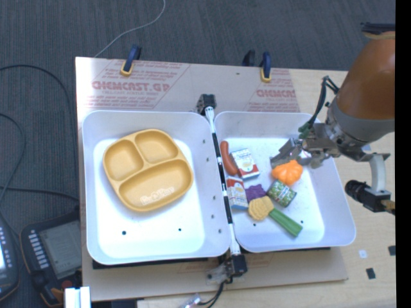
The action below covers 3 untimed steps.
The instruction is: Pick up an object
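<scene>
The right bin (334, 217) holds several toy foods. An orange pumpkin-like piece (287, 172) lies near its middle, with a green can (281, 194) just below it. A red sausage (224, 157), two small cartons (244, 162) (236, 193), purple grapes (255, 190), a yellow ridged piece (260, 207) and a green stick (286, 223) lie to the left and below. My gripper (298, 157) hangs just above the orange piece's upper edge, open, with nothing between its fingers.
The left bin (96, 236) holds a yellow divided plate (149, 169). A metal divider rail (218, 172) runs between the bins. The arm's orange band (376, 76) looms over the right bin's far right corner. A black fitting (366, 194) sits outside the right wall.
</scene>
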{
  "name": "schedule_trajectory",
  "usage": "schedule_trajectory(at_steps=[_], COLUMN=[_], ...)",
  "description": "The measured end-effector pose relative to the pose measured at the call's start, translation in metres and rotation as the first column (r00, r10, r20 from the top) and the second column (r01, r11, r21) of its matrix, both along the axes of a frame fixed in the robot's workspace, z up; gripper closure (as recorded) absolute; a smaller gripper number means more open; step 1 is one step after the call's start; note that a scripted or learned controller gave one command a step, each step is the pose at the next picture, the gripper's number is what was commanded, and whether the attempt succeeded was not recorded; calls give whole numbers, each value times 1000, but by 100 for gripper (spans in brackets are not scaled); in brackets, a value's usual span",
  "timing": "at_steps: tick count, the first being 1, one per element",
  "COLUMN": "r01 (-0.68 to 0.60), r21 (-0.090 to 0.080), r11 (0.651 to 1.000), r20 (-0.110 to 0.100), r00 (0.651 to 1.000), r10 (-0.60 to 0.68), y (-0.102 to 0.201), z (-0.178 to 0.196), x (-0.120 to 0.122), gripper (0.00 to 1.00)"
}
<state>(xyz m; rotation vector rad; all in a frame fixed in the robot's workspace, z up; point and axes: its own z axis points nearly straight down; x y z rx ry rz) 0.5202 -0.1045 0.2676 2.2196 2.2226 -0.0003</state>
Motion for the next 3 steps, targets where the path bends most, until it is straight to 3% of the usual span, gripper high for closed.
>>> schedule_trajectory(at_steps=[1, 2, 3], r01=[1, -1, 0], r21=[1, 1, 1], r11=[1000, 1000, 1000], r20=[-4, 9, 20], r00=[1000, 1000, 1000], r10=[-1, 1, 0], y=[-11, -13, -13], z=[-152, -176, -162], x=[57, 114, 118], gripper=[0, 0, 100])
